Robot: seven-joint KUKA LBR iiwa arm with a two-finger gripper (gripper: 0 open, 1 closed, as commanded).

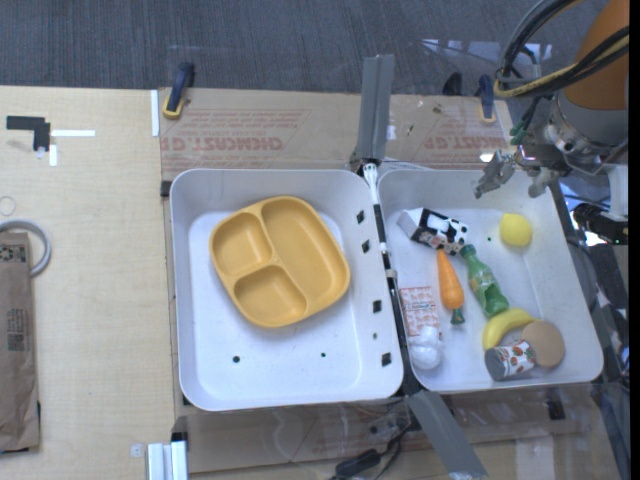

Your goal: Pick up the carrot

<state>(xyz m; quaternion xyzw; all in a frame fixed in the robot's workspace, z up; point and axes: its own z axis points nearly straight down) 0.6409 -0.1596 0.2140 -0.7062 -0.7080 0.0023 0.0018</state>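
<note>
White shallow right bin (560, 363) set on cardboard-covered bench (270, 133); small orange carrot (450, 283) lying inside. Grey gripper (512, 171) seen above far rim, grasp state undeterminable, arm cut off.

Slanted overhead view of both bins (190, 298)

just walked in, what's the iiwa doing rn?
It's going for the carrot, which lies untouched in the right bin between a small packet and a green bottle. The gripper hovers over that bin's far right corner, up beyond the lemon, holding nothing. The left bin holds a yellow divided plate.
</note>
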